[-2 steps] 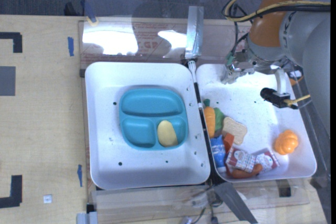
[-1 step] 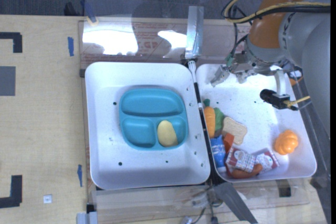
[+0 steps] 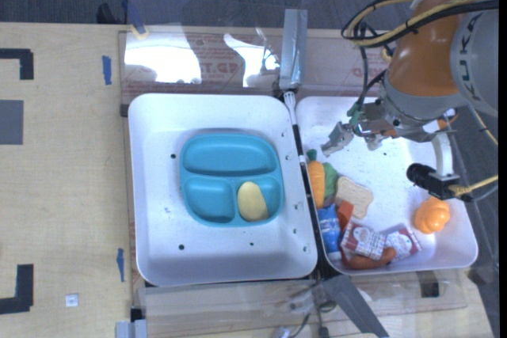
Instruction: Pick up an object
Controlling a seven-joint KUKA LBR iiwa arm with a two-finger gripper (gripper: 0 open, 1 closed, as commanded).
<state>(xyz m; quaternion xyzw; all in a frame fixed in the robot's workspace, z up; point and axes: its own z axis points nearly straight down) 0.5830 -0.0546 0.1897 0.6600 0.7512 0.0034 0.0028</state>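
Note:
My gripper (image 3: 354, 134) hangs over the back left part of the right bin (image 3: 463, 249), with the grey and orange arm reaching in from the right. Nothing shows in its grasp. Just below it, against the bin's left wall, lies an orange carrot-like toy with a green top (image 3: 316, 180). A tan cracker-like slice (image 3: 353, 195) sits beside the toy. A red and white packet (image 3: 382, 243), a blue packet (image 3: 327, 230) and a small red piece (image 3: 344, 214) lie along the front. A round orange fruit (image 3: 432, 216) rests at the front right.
The left bin (image 3: 150, 170) holds a blue compartment tray (image 3: 230, 174) with a yellow oval object (image 3: 252, 201) in its lower right section. A black cylindrical part (image 3: 428, 178) with a yellow cable juts over the right bin. A metal divider (image 3: 291, 59) stands behind the bins.

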